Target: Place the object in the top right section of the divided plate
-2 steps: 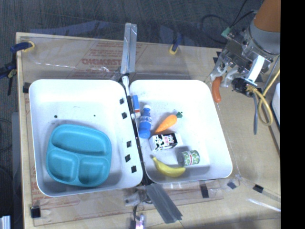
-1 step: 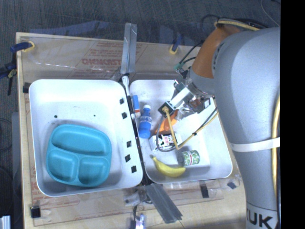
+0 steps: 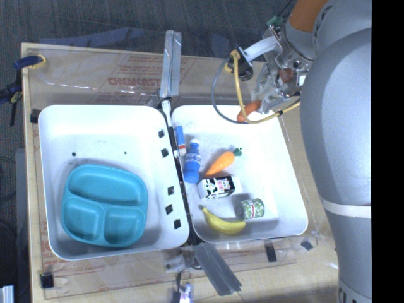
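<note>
arm: the grey kuka arm with the orange band fills the right side of the view, its wrist above the far right corner of the right bin.
gripper: the two-finger gripper (image 3: pixel 268 103) hangs over the far rim of the right shallow white bin (image 3: pixel 291 169), clenched on a small orange-red object (image 3: pixel 247 112) seen between its tips.
cable: a yellow and black cable loop (image 3: pixel 230 96) droops from the wrist over the same far edge.
divided plate: the blue three-section plastic plate (image 3: pixel 104 202) lies in the left shallow white bin (image 3: pixel 95 122), toward its near left; bare white floor lies open behind it.
divider: the raised wall between the bins (image 3: pixel 172 169) stands between gripper and plate.
right bin clutter: an orange carrot (image 3: pixel 220 162), a blue bottle (image 3: pixel 191 163), a black-and-white carton (image 3: pixel 218 186), a green can (image 3: pixel 252 208) and a yellow banana (image 3: pixel 223 223) crowd the middle and near part.
open room: the far half of the right bin is mostly bare.
</note>
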You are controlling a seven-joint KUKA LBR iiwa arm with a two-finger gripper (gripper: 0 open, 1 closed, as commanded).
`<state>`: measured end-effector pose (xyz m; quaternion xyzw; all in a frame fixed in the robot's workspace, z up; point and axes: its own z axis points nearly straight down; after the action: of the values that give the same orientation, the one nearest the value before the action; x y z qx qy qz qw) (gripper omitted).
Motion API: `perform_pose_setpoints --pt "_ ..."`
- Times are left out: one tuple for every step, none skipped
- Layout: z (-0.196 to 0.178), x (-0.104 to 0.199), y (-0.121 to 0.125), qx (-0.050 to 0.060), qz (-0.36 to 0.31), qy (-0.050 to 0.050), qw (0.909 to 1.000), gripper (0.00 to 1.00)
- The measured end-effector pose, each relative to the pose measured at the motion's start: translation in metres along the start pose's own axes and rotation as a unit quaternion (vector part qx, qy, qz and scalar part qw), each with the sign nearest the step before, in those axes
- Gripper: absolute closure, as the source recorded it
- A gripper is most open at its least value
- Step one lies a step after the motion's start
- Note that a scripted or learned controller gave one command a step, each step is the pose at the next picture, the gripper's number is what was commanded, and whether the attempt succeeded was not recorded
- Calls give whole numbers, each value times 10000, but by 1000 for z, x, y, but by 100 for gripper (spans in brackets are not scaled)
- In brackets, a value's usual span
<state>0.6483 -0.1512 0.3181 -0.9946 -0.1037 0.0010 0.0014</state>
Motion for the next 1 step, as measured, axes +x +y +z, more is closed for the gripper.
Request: perform_pose_setpoints --pt "-17 -40 52 -1 3 -1 10000 100"
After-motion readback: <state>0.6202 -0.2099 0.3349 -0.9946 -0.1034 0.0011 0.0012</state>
